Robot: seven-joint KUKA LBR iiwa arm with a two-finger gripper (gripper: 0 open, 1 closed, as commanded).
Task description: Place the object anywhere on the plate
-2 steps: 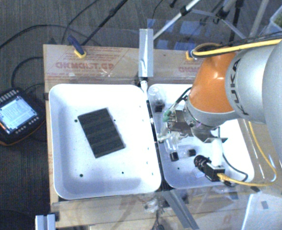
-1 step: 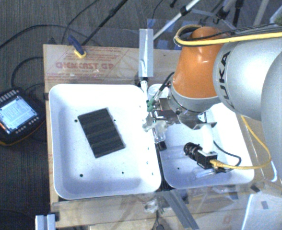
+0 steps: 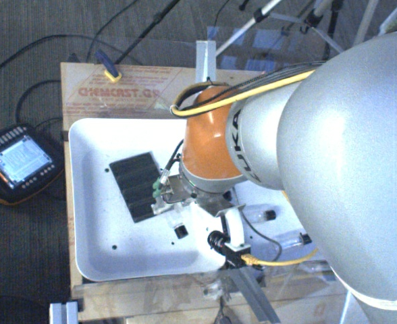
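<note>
Lying flat, ribbed black slab (image 3: 137,185)

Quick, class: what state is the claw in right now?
Claw: cannot be told; it hangs over the white bin, beside the black ridged plate.

Grey arm (image 3: 333,160) reaches in from right, orange band (image 3: 208,144), wrist angled down-left.
</note>
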